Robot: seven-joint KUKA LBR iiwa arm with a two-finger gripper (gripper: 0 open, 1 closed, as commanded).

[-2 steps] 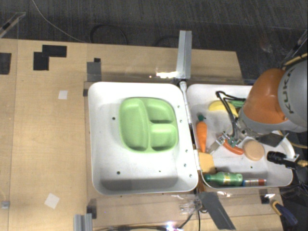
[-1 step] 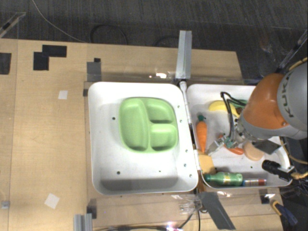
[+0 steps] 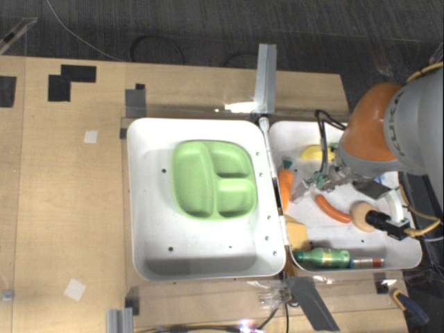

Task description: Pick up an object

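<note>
My gripper (image 3: 320, 181) hangs low inside the right bin (image 3: 409, 259), near the bin's middle. An orange carrot-like piece (image 3: 285, 186) lies just to its left by the bin wall. A red-orange sausage-shaped piece (image 3: 333, 210) lies just below it. A yellow piece (image 3: 313, 152) sits behind the gripper, partly hidden by the wrist. I see nothing clearly held at the gripper's tip.
A green bottle (image 3: 324, 258) and a thin red-brown marker (image 3: 366, 261) lie along the right bin's front wall, with a tan piece (image 3: 297, 233) in the front left corner. The left bin (image 3: 149, 186) holds a green divided plate (image 3: 211, 179).
</note>
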